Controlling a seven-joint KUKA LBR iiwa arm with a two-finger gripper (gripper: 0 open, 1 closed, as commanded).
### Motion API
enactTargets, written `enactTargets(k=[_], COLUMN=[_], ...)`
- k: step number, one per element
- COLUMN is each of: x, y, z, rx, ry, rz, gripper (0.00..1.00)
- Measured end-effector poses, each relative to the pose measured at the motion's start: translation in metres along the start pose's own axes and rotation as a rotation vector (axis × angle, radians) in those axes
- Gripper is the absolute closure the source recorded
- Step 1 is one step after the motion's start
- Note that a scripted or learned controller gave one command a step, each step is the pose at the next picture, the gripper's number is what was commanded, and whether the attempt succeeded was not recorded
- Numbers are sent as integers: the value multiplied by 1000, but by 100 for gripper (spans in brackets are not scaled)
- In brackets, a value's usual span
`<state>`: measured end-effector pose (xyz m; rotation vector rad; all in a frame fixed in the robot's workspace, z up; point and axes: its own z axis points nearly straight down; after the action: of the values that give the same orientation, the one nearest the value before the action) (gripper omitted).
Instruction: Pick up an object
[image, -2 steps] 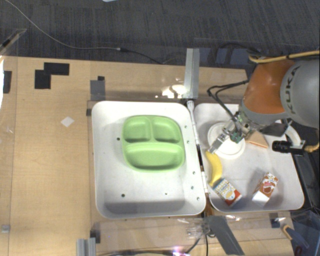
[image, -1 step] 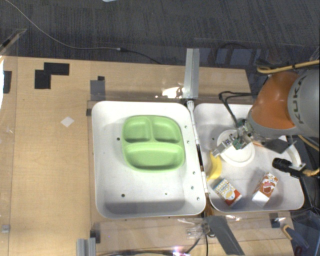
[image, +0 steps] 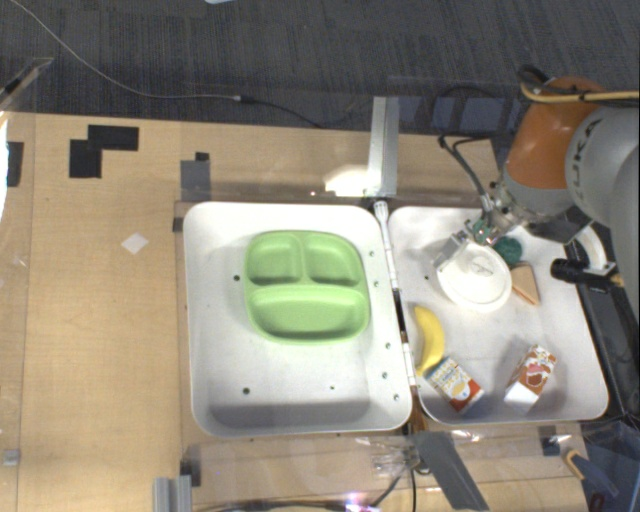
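Arm (image: 560, 150) reaching in from right, tool (image: 487, 228) low over white bowl (image: 474, 276) (grip unclear), right bin (image: 580, 330).

Both bins are plain white, left bin (image: 215, 330) and right bin (image: 570, 350). The divided plate (image: 304, 285) is light green, the banana (image: 431, 337) yellow, the little bowl (image: 473, 275) white. Two small cartons: one (image: 453, 383) red, yellow and white, the other (image: 529, 373) white with red-brown print. Arm (image: 575, 150) is grey with an orange band, bench (image: 90, 330) pale wood with black marks
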<state>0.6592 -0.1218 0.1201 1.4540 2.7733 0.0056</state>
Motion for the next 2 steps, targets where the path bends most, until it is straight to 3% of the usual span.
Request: enactTargets(k=[1, 2], x=[-68, -32], y=[-31, -31], z=[-15, -31], rx=[0, 1], ry=[-2, 1], rz=[31, -182], gripper=[0, 0])
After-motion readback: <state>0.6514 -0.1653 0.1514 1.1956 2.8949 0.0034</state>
